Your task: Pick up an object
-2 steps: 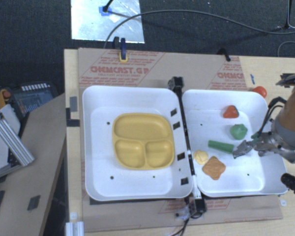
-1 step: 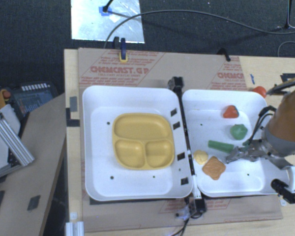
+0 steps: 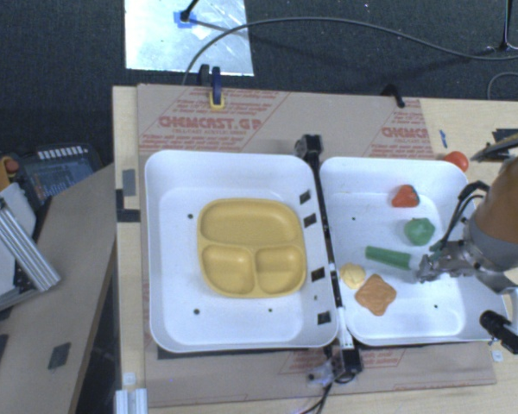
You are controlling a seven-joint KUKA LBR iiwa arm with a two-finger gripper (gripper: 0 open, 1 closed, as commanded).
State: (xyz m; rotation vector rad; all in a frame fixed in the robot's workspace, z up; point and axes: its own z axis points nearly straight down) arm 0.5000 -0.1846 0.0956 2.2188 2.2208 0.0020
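Your gripper (image 3: 428,268) sits low in the right bin (image 3: 363,322), near its right wall, just beside the green cylinder's (image 3: 388,256) right end. You cannot tell how it is set. Around it: orange-red piece (image 3: 405,197) toward the far edge, green lump (image 3: 420,229), yellow piece (image 3: 353,275), orange-brown piece (image 3: 375,294). Left bin (image 3: 168,317) carries a yellow divided tray (image 3: 246,246).

The grey KUKA arm with its orange band (image 3: 509,198) enters from the right edge, bent downward toward the bench. Its wrist ends in a dark two-finger gripper (image 3: 427,268) that points left, held low, with thin cables looping along the wrist above it.
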